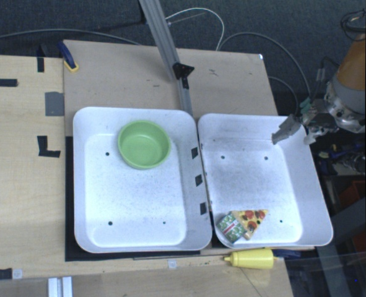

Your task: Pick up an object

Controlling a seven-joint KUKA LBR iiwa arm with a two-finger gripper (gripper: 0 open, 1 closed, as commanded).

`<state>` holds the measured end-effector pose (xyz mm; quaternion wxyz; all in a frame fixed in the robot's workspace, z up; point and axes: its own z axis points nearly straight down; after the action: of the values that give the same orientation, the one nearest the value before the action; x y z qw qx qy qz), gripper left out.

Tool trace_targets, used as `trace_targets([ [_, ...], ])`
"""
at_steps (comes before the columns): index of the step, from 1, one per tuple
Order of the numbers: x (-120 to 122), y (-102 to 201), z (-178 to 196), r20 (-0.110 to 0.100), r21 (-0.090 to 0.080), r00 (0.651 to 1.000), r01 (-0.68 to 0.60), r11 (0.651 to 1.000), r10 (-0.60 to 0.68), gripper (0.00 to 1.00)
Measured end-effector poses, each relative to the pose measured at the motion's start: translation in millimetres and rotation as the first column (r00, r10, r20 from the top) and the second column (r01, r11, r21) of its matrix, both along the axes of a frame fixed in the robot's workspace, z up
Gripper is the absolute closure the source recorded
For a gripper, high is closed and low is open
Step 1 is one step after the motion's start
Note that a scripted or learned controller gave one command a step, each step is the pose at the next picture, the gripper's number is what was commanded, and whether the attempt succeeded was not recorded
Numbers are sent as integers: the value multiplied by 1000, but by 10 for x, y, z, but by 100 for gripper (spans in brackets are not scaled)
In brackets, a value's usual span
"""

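Observation:
A green bowl (145,143) sits upright in the back half of the left bin (90,184). A small flat packet (239,222) printed in green, red and yellow lies at the front left of the right bin (300,184). A yellow bottle (252,258) lies on its side on the bench just past that bin's front rim. My gripper (288,130) hangs over the right bin's back right corner, far from the packet, with nothing seen in it.
A grey metal pole (161,33) slants across the bench behind the bins. Cables (251,39) loop over the back of the bench. A blue and yellow tool (68,57) lies at the bench's back left corner.

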<state>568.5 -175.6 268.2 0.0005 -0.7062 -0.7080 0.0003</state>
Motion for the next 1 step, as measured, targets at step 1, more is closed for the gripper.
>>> trace_targets([
  [1,0,0,0,0,0,1000,0,1000,0,0],
])
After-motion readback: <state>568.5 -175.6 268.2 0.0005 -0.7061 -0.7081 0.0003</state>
